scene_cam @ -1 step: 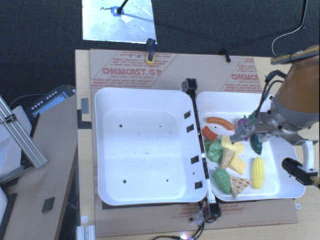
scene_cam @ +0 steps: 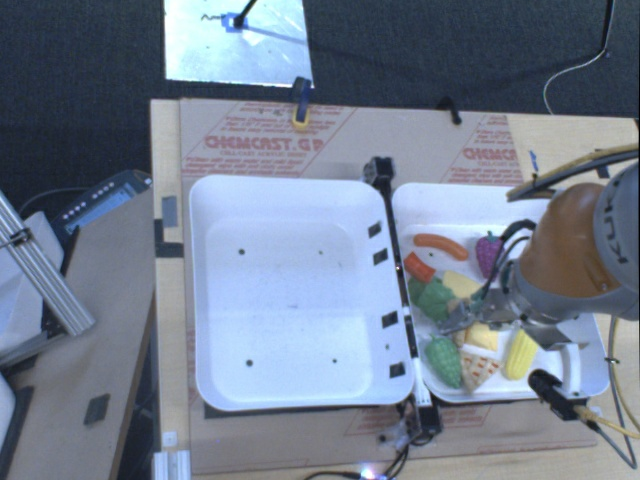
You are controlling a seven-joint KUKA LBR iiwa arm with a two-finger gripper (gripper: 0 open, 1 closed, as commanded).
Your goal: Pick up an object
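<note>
In the right bin point(scene_cam: 425, 203), low over the pile of toy food, the gripper point(scene_cam: 462, 318) hangs at the end of the grey arm point(scene_cam: 570, 258), which reaches in from the right. Its tip sits among the pieces at the middle of the heap, just right of the dark green piece point(scene_cam: 434, 297) and just left of a pale yellow block point(scene_cam: 482, 337); whether the jaws are spread or pressed together cannot be told from this slant, and nothing is seen pinched between them.

The nearest candidates lie on either side of the tip: the dark green piece to its left, touching or nearly so, and the pale yellow block to its right and a little nearer. The corn cob point(scene_cam: 519, 354) lies farther right, its long axis running near-to-far. The orange sausage point(scene_cam: 441, 245) lies on the far side, its long axis running left-to-right, well apart from the tip.

Counted in the right bin: one orange sausage, one red piece point(scene_cam: 418, 267), one purple piece point(scene_cam: 487, 252), one dark green piece, one lighter green piece point(scene_cam: 444, 361) near the front, one pale yellow slice point(scene_cam: 460, 285), one pale yellow block, one waffle-patterned wedge point(scene_cam: 481, 370), one corn cob. Some may be hidden under the arm. The left bin point(scene_cam: 290, 298) holds no objects. There are two bins on the counter point(scene_cam: 265, 138).
</note>
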